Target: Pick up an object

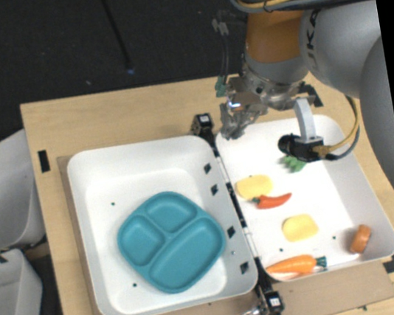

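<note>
From where I stood the gripper [235, 126] hung over the right bin's [348, 165] far-left corner, its grip impossible to tell, well apart from the carrot [294, 266], so a descent there risked striking the wall.

You have a teal divided plate [170, 240] in the white left bin [86, 209]. In the white right bin [362, 185] lie two pale yellow pieces [254, 185], a red chilli [271, 199], an orange carrot [294, 266] with a green top, and an orange-brown piece [359, 239]. The bench [123, 117] is light wood.
</note>
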Controlling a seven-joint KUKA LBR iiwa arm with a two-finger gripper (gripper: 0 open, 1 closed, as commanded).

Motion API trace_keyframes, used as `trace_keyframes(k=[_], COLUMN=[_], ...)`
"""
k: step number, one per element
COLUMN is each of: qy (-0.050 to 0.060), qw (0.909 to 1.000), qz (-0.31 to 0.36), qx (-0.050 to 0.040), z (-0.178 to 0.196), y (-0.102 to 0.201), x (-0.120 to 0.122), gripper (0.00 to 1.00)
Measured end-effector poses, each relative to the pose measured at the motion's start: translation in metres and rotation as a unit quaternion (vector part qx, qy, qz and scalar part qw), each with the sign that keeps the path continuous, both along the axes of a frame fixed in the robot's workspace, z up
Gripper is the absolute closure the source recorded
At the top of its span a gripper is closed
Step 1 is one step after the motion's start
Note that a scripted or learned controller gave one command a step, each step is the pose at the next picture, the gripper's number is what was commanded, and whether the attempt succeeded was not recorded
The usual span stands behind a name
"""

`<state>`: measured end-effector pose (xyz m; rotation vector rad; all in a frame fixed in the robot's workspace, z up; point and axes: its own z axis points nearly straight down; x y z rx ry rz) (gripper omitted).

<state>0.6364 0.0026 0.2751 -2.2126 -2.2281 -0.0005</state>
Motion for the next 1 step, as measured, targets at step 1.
trace_keyframes(k=[1], qy=[0.000], qw=[1.0000], qz=[-0.001], qx=[-0.0007], z=[-0.0153], y=[0.0496], x=[-0.0071], gripper=[1.00])
